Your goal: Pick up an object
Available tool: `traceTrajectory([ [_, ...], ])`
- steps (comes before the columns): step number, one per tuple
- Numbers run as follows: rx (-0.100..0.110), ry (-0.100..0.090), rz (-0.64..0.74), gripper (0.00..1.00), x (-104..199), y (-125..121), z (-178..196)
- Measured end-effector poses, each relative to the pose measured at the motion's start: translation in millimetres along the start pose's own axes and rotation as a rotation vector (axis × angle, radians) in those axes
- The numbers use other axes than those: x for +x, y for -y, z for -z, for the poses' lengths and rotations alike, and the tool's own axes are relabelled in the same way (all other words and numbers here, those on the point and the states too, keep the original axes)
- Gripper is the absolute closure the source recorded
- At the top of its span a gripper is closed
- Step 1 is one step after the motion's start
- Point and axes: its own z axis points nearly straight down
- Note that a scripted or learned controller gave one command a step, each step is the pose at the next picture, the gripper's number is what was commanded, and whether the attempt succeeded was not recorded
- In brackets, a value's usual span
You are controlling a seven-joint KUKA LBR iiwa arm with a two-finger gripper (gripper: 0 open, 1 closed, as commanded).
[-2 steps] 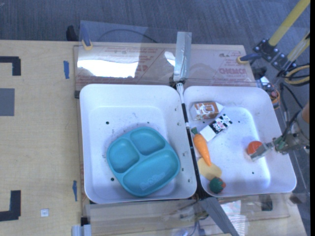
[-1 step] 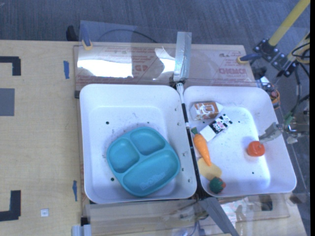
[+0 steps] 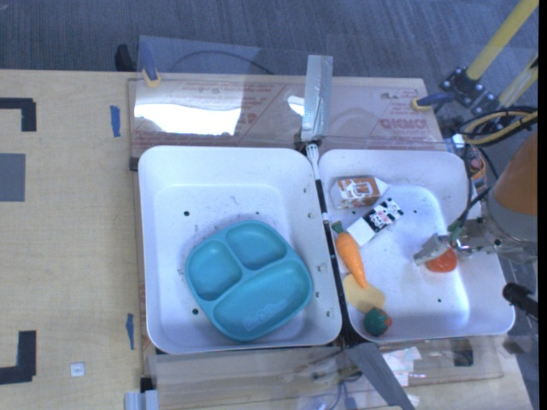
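Reaching into the right bin from its right-hand side, the arm has its claw low over the bin floor, right at a small red-orange object that lies near the bin's right wall. As a judgement, the pick is at the approach or grasp stage and not yet done: the red-orange object appears to rest on the bin floor, not lifted, so closing on it and raising it clear are both left. The claw's metal tip looks to be touching or just above the upper left edge of that object, but the view is too small and blurred there to say whether anything is gripped, and I cannot tell how wide the claw stands. The other candidates sit toward the right bin's left side, well apart from the claw: a carrot along the left wall, a yellow piece just below it, a small green and red ball near the lower left corner, a black-and-white card and a brown packet toward the upper left. The left bin carries a teal divided plate, untouched.
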Motion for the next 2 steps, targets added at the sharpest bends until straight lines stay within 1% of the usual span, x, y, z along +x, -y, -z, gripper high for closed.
traceTrajectory([
  [1, 0.001, 0.006, -0.005, 1.0, -4, 1, 9],
  [2, -0.003, 0.006, -0.093, 1.0, 43, 6, 91],
])
